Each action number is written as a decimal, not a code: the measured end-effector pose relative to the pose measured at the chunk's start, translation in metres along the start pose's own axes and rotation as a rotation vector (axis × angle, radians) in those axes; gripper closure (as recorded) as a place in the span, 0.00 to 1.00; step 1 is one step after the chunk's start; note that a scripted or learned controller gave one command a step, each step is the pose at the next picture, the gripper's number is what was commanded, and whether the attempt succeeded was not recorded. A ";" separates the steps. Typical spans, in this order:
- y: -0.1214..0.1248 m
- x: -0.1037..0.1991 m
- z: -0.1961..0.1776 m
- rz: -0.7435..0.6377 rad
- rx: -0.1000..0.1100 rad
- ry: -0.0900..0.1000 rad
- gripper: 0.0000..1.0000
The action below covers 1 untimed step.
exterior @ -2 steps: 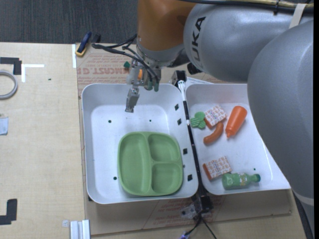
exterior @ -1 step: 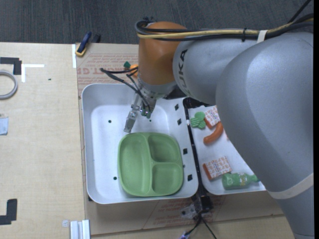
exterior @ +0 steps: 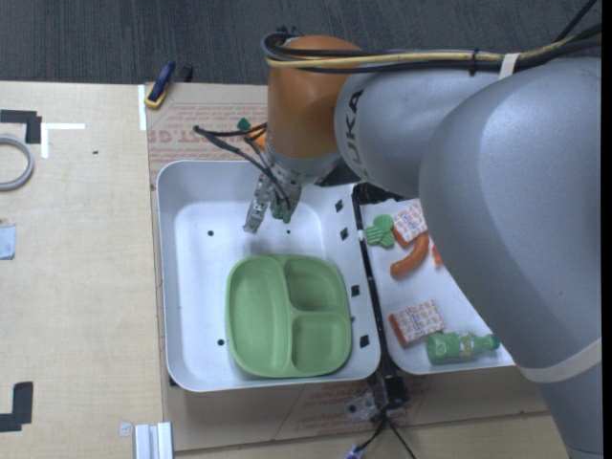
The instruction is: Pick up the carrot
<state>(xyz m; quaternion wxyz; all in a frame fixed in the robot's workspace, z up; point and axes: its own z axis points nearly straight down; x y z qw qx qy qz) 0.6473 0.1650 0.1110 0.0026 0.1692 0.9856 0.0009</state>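
An orange carrot (exterior: 410, 255) with a green leafy top lies flat and slanted on the floor of the right-hand white bin (exterior: 406, 352), its green end pointing toward the divider between bins.

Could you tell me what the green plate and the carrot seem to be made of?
The green plate looks like moulded plastic, matte with soft sheen and rounded compartment walls. The carrot seems to be toy plastic, smooth and evenly orange, though it is too small to be sure.
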 end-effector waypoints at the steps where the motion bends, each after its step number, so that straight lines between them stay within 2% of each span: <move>1: -0.011 0.033 -0.006 -0.525 -0.001 0.000 1.00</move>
